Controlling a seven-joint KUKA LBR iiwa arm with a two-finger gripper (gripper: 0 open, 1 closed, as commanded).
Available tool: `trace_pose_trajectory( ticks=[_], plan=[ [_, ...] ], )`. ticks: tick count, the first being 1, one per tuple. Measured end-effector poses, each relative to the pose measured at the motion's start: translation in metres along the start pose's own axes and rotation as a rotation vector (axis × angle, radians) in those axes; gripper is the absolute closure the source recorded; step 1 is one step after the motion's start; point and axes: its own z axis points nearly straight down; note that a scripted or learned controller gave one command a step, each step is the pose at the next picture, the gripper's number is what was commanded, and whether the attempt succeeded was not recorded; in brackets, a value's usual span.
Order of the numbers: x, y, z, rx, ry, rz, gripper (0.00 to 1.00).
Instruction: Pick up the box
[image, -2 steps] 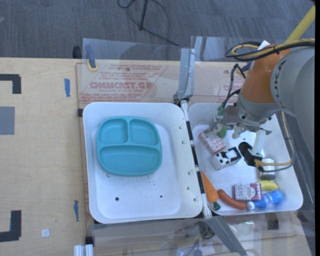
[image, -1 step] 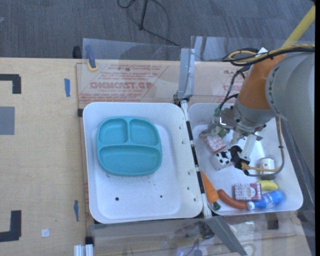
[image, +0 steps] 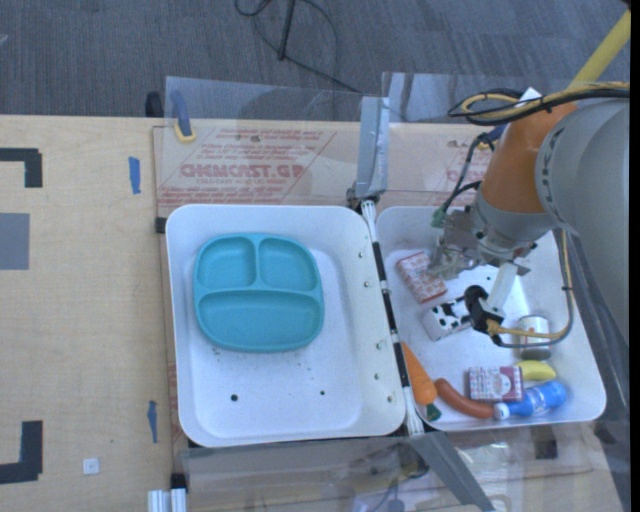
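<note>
Surface: pale wooden surface (image: 80, 330), matt, faint grain.
Bins: two shallow white plastic bins (image: 340, 400), smooth, speckled.
Plate: turquoise three-part plastic plate (image: 258, 292), smooth with a soft sheen.
Box: small pink-and-white printed cardboard box (image: 420, 277), slightly glossy.
Arm: grey arm casing (image: 590, 160), smooth and satin.

Light wood bench (image: 80, 330) fills the left, w/ black tape corner marks (image: 28, 168) & short blue tape strips (image: 134, 175) on it. Grey square patch (image: 12, 241) near left edge. Dark grey carpet floor (image: 120, 45) across the top, black cables (image: 290, 45) trailing over it. Clear plastic sheeting (image: 260, 110) at bench's far side. Light even, soft
</note>
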Motion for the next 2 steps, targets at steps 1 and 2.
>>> trace_pose_trajectory(
  ticks=[1,2],
  plan=[
    [0.000,0.000,0.000,0.000,0.000,0.000,0.00],
    [0.004,0.010,0.013,0.005,-0.001,0.001,0.00]
  ],
)
